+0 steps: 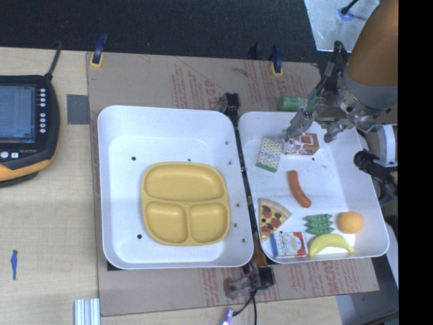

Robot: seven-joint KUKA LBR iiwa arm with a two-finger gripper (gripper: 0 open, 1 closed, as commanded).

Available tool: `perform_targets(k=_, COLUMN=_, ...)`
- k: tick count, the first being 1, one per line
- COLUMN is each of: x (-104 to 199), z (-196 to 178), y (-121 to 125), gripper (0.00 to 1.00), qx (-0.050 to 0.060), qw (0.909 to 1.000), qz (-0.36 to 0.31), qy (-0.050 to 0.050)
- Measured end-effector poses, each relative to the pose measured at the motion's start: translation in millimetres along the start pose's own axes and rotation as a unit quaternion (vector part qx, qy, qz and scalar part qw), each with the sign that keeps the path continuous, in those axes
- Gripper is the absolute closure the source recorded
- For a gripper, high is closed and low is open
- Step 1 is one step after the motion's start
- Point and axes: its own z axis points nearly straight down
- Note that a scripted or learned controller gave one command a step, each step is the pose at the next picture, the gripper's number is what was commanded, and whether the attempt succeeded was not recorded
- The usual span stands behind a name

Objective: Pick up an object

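My gripper (312,133) hangs over the back of the right bin (362,181), its two fingers spread apart and open with nothing between them. Just under it lies a small orange-and-white packet (306,145). To its left is a green-and-white box (268,154). Nearer the front lie a red sausage (298,188), a pizza slice (272,215), a green pea pod (318,222), an orange (350,222), a banana (330,246) and a small red-and-blue carton (289,244).
The left bin (115,181) holds a yellow divided plate (185,203). A teach pendant (24,131) rests at the bench's left edge. A small green object (291,103) sits outside the right bin's back rim. Clamps hold the cardboard base.
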Motion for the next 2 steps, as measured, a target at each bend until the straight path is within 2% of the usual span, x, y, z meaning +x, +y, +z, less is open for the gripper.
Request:
perform_targets(k=1, x=-47, z=112, y=17, gripper=0.00, qx=0.002, qw=1.0000, qz=0.000, qy=0.000)
perform_targets(k=2, x=-35, z=162, y=-17, gripper=0.00, qx=0.001, qw=1.0000, qz=0.000, qy=0.000)
